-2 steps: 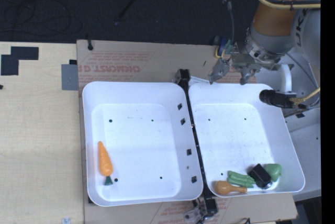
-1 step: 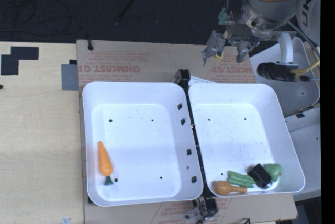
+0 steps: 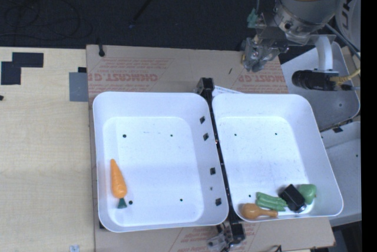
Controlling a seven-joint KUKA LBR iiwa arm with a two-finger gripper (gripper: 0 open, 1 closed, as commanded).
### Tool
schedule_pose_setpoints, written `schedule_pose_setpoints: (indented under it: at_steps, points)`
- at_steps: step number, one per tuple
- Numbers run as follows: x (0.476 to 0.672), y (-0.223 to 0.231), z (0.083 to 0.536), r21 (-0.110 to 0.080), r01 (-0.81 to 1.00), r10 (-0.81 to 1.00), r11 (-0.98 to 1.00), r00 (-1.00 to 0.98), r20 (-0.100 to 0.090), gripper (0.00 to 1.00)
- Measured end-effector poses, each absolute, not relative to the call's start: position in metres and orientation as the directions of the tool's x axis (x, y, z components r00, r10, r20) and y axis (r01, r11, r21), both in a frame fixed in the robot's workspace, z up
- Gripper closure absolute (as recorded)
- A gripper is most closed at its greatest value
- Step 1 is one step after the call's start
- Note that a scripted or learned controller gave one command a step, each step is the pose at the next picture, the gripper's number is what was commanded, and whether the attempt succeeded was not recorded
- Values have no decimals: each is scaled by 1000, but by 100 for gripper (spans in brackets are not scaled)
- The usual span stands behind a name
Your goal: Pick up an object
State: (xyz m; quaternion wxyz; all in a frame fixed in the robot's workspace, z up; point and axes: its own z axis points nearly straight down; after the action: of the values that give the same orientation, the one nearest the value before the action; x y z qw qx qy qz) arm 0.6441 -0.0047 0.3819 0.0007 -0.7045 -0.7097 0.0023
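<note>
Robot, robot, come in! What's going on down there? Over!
Gripper up high behind the right bin, holding nothing. Carrot in left bin. Green, black, orange bits bunched in right bin's near corner. Path clear.

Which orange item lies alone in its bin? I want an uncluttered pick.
The orange carrot in the left bin. The other orange piece, pear-shaped, sits in the right bin beside green and black items.

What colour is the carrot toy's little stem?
Dark green, at the bottom end of the orange plastic carrot toy in the left white bin; camera view.
</note>
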Motion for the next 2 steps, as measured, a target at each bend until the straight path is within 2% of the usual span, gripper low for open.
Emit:
schedule_pose_setpoints:
  at_steps: [1,2]
  points:
    - [629,-55,295,-10,1000,1000,-5,5,-2,100]
    - [606,-99,251,-8,1000,1000,-4,4,-1,100]
